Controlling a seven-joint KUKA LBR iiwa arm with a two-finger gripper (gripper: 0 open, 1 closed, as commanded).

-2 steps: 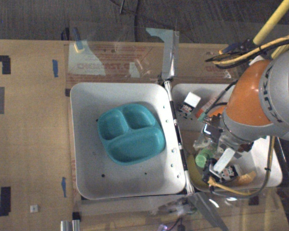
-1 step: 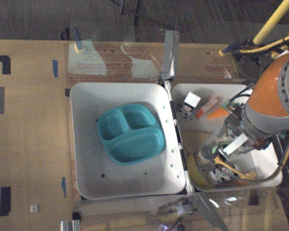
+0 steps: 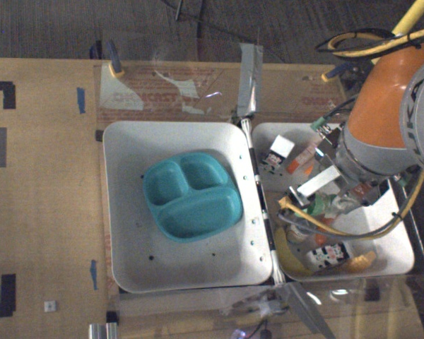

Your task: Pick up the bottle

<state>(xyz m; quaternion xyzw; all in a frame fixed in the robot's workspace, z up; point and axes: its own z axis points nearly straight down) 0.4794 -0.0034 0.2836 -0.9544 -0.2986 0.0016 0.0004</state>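
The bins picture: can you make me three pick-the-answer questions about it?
1. Where is the teal plate?
A. left bin
B. right bin
C. on the bench outside the bins

2. How many sections does the plate have?
A. one
B. three
C. five

3. Where is the arm?
A. over the left bin
B. over the right bin
C. away from both bins

Answers:
1 A, it lies in the left bin.
2 B, two small sections and one big one.
3 B, it hangs over the cluttered right bin.

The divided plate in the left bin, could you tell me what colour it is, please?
Teal, plain; the divided plate shows best in the camera view.
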